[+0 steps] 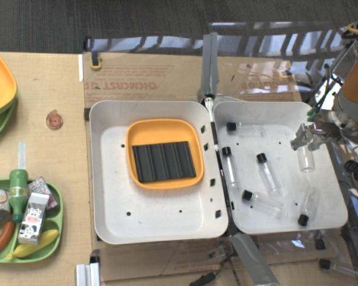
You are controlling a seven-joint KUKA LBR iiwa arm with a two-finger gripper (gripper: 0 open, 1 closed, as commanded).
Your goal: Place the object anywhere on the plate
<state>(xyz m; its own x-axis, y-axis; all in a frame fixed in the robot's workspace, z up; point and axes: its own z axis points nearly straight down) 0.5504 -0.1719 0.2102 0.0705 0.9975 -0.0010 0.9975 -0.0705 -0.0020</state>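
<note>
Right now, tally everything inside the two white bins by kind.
Clear vials with black caps: 6
Orange plate: 1
Dark ridged block: 1
Total: 8

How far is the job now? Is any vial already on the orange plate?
Nothing looks done yet: the orange plate in the left bin carries only a dark ridged block, no vial. In hand: the tool is over the right bin with a clear vial hanging at its tip; whether it is truly gripped I cannot tell. Left: carrying a vial across to the plate.
</note>
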